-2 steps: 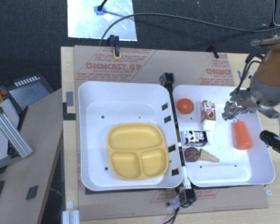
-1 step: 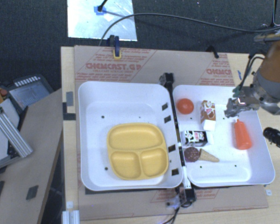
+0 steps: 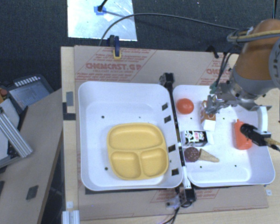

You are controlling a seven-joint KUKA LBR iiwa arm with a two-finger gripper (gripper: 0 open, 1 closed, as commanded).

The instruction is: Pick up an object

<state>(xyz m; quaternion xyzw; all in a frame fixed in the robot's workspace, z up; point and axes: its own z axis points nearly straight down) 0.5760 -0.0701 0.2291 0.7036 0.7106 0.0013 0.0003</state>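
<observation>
Camera view — gripper [image 3: 211, 107] near right bin's [image 3: 224, 176] back edge

White bins: you have two, the left bin [image 3: 91, 139] and the right bin [image 3: 242, 171].
Yellow divided trays: you have one [image 3: 136, 150], in the left bin.
Orange balls: one [image 3: 185, 106], at your 11 o'clock in the right bin.
Ice-cream cones: one [image 3: 207, 156].
Brown round cookies: one [image 3: 192, 154].
Black-and-white cartons: one [image 3: 195, 136].
Orange-red pieces: one [image 3: 241, 136], at 3 o'clock.
</observation>
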